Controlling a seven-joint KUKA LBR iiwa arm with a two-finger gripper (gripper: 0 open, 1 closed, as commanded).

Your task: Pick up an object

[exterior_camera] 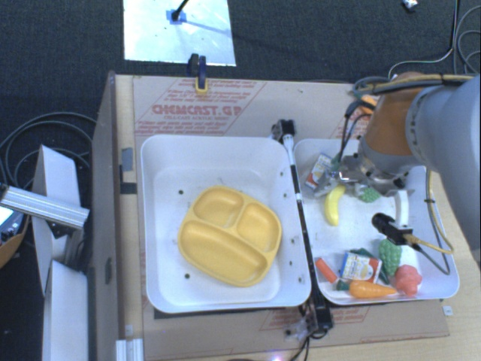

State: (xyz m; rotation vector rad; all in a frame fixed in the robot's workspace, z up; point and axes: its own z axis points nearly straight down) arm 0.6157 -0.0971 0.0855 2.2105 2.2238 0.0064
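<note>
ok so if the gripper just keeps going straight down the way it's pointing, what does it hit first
Probably the banana. The gripper hangs over the right bin, pointing down, with the banana just below it and a small packet to its left. Depth is hard to judge from this slanted view, so it might reach bare bin floor instead.

You see both bins as smooth, glossy white plastic. The yellow tray in the left bin looks like matt, smooth plastic. At your 3 o'clock, the banana and carrot look like shiny moulded plastic. The bench sheet reads as printed brown cardboard, matt. The arm shell is smooth grey, with a satin orange band.
</note>
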